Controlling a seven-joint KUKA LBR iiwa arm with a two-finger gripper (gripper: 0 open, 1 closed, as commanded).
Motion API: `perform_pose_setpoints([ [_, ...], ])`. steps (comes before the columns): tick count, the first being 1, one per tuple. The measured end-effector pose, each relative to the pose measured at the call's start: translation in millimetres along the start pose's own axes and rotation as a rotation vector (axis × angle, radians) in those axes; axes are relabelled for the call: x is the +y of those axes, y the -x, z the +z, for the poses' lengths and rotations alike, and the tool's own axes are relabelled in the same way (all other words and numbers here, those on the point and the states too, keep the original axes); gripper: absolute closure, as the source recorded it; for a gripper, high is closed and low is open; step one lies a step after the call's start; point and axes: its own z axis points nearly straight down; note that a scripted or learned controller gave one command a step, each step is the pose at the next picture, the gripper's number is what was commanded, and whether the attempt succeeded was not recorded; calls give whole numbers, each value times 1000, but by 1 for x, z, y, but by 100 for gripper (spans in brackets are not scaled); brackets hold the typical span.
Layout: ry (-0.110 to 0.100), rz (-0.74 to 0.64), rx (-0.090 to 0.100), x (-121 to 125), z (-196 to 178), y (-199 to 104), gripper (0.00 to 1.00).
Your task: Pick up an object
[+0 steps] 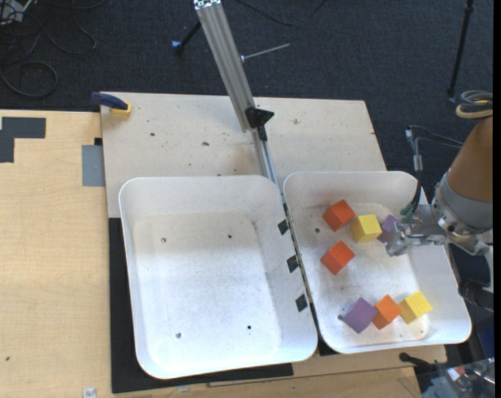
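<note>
Reaching in from the right of the camera view, the arm (470, 177) places its gripper (397, 239) low inside the right bin (375, 179), close to that bin's right wall. A small purple block (389, 227) lies at the fingertips, just beside the yellow cube (367, 227); whether it is clamped or merely touched cannot be told, and the tool's opening cannot be told either. Candidate objects remain on the bin floor: an orange cube (339, 215) beside the yellow one, a second orange cube (338, 257) nearer the middle, and a row along the near edge made up of a purple cube (359, 314), an orange block (386, 311) and a yellow block (415, 306). The left bin (151, 191) holds no blocks. As a judgement, the approach is complete, but no object is raised; securing the grasp and lifting are left.
</note>
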Motion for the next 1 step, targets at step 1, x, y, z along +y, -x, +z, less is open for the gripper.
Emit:
perform_pose_setpoints([
  [1,0,-1,0,1,-46,1,100],
])
